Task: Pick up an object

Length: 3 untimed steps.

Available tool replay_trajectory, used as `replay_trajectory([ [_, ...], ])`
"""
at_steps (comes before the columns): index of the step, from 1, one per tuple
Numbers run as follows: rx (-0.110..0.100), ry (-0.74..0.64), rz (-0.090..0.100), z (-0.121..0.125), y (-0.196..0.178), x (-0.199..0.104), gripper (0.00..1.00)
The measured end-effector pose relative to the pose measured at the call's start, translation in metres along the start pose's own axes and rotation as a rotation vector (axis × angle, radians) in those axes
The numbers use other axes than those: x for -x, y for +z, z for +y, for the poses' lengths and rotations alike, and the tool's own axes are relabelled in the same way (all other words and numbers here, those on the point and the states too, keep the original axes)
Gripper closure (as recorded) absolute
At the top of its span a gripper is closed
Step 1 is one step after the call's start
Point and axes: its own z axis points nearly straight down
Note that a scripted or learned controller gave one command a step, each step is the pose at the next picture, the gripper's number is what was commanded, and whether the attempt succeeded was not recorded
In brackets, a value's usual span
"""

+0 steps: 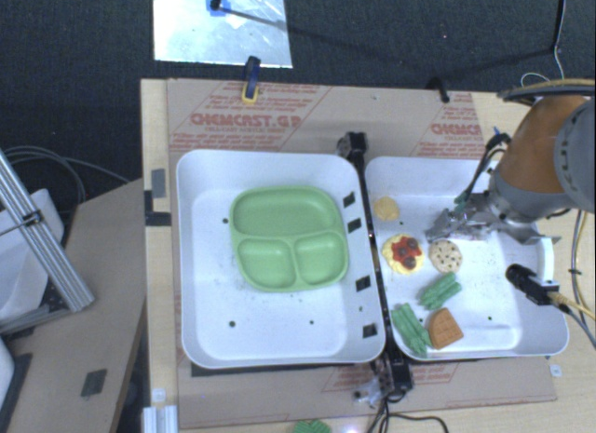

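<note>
The right bin point(521, 333) holds toy food: a small yellow round piece point(386, 209), a pizza slice with red topping point(404, 253), a chocolate-chip cookie point(446, 256), two green bean pods point(439, 290) point(409, 328) and an orange bread-like piece point(445, 328). My gripper point(445, 227) hangs low over the right bin, just above and right of the pizza slice and next to the cookie. I see nothing between its fingers.
The left bin point(200, 236) carries a green divided plate point(287, 238). A black divider with clips point(365, 236) runs between the bins. The grey and orange arm point(545, 156) covers the right bin's far right side.
</note>
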Motion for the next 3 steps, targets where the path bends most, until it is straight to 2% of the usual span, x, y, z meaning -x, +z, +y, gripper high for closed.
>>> replay_trajectory([
  [1, -0.011, 0.002, 0.002, -0.025, 0.004, 0.000, 0.00],
  [2, -0.008, 0.002, 0.001, -0.010, 0.004, 0.020, 0.00],
  [3, -0.002, -0.002, -0.001, 0.026, -0.064, 0.032, 0.00],
])
